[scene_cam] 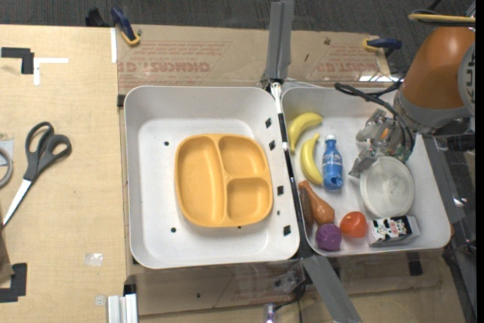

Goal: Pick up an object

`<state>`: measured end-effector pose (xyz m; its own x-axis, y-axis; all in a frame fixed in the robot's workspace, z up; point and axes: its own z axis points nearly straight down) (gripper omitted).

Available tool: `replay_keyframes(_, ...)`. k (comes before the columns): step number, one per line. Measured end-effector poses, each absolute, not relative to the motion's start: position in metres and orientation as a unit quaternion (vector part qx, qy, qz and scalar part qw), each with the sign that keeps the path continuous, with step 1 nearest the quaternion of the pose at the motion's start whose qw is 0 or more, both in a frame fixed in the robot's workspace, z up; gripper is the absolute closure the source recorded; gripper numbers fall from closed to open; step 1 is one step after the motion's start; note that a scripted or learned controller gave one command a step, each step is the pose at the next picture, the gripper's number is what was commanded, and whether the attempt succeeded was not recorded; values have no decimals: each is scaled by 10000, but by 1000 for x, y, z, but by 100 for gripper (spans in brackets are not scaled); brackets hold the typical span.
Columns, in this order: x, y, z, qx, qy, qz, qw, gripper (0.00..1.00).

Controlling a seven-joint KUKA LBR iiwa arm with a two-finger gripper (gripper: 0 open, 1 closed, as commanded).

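1. Far left on my feed, a pair of scissors lies on the wooden bench, well clear of the bins, so nothing I care about.
2. The left bin holds only the yellow divided plate, sitting flat in the middle.
3. The right bin has all the candidates: two bananas and a blue bottle along the divider side, then a chicken drumstick toy, purple ball, tomato and a small printed box crowded at the front.
4. The gripper hangs just over a clear round lid at that bin's right. Honestly can't tell if it's clamped or slack from here, and I see nothing held.
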<state>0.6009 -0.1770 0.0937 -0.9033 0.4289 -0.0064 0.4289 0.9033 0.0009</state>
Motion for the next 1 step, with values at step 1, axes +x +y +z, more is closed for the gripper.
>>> replay_keyframes(1, 632, -111, 93, 1955, 9807, 3, 25, 0)
